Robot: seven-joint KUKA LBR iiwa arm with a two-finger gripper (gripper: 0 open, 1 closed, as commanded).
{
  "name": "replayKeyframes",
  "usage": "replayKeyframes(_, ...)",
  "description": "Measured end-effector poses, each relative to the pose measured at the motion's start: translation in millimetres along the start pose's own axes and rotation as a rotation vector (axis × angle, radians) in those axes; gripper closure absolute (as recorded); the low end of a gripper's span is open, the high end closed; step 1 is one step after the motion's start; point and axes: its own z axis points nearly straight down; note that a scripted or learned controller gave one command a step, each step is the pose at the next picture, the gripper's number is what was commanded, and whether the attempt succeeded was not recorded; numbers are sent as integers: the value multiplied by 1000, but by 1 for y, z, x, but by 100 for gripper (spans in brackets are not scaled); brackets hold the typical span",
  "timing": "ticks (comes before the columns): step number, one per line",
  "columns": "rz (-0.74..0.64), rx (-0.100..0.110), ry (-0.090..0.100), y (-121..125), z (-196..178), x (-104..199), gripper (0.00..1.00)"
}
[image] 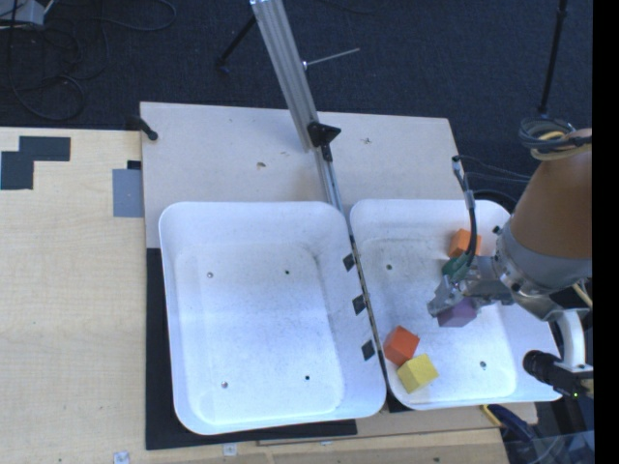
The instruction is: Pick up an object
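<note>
A purple block [458, 312] is seen at the gripper [455, 293] (finger state cannot be told) in the right bin [484, 380], centre-right of frame.

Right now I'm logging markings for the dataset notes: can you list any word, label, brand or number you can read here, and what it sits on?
None: no text can be read in the camera view.
The orange block, yellow block, purple block and second orange block have plain faces.
The right bin and left bin carry only small dark specks, not letters.
The gripper shows no legible marking.
</note>
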Motion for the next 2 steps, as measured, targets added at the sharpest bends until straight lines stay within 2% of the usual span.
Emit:
replayKeyframes(1, -6, 5, 3, 30, 7, 87, 100)
replayKeyframes(2, -5, 5, 2, 47, 13, 148, 100)
